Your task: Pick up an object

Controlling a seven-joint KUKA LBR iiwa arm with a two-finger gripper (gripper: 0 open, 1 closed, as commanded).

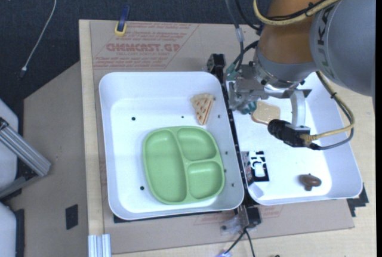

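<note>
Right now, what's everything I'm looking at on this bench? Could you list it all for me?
Left bin: one, white, left half of the bench.
Right bin: one, white, beside it on the right.
Divided plate: one, light green, three compartments, in the left bin.
Toy sandwich wedge: one, tan with red lines, in the left bin above the plate.
Flat toast-like piece: one, tan, in the right bin under the arm.
Small lump: one, brown, right bin near its front edge.
Clip: one, blue and yellow, on the board's far edge.
Arm: one, grey with orange band, reaching over the right bin.
</note>
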